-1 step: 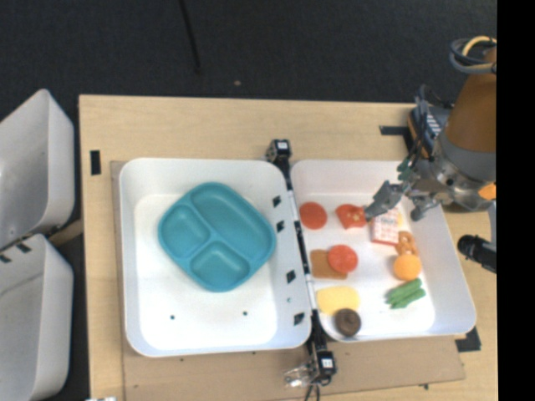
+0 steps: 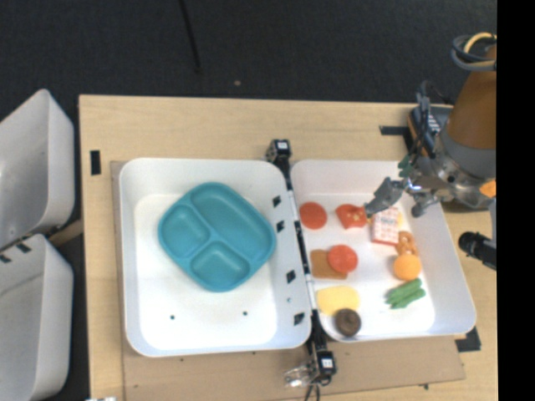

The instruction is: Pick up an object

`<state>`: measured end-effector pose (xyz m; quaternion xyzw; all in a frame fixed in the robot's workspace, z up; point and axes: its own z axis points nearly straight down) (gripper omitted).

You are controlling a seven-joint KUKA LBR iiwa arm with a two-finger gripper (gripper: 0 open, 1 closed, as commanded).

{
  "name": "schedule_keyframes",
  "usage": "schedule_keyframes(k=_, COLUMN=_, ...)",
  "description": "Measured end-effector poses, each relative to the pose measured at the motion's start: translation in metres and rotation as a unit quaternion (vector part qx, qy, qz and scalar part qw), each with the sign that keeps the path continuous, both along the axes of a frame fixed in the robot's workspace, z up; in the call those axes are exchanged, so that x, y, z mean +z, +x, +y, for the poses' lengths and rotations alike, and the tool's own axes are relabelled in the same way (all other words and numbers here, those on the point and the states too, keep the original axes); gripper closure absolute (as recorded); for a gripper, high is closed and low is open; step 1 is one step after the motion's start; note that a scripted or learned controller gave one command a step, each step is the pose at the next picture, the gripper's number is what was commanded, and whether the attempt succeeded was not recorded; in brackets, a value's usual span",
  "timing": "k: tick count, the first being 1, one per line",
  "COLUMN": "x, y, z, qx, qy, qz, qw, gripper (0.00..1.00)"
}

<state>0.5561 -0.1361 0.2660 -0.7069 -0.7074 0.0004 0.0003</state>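
We view two white bins from above; the left bin (image 2: 134, 324) holds a blue divided tray (image 2: 217, 234), and the right bin (image 2: 451, 295) holds the toy foods that are candidates for picking. The arm (image 2: 472, 115) enters from the right, and its gripper (image 2: 399, 197) hangs over the upper part of the right bin with its two fingers spread apart and nothing between them, one grey finger (image 2: 384, 195) reaching toward a small red piece (image 2: 352, 216). Just beside that piece lies a red-and-white packet (image 2: 386, 226); further left sits a red disc (image 2: 313, 215), and below them a red round piece (image 2: 343, 258) resting against a brown slab (image 2: 322, 265). An orange ball (image 2: 406, 266), a green pod (image 2: 405, 294), a yellow block (image 2: 337, 298) and a dark doughnut (image 2: 347, 322) lie nearer the front. We judge the step in hand to be the approach to a grasp. To do it well, we would centre the fingers over the small red piece, turn them so neither lands on the packet, descend fully, and close only once the piece lies between them.
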Motion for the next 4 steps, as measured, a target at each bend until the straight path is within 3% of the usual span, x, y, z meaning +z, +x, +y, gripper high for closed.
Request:
schedule_keyframes(k=1, x=-0.051, y=-0.004, z=0.008, qx=-0.001, qy=0.0002, qz=0.003, qw=1.0, gripper=0.0)
schedule_keyframes(k=3, x=-0.156, y=-0.012, z=-0.003, qx=-0.001, qy=-0.0003, qz=0.003, qw=1.0, gripper=0.0)
schedule_keyframes(k=4, x=-0.164, y=-0.011, z=-0.004, qx=-0.001, qy=0.0005, qz=0.0, qw=1.0, gripper=0.0)
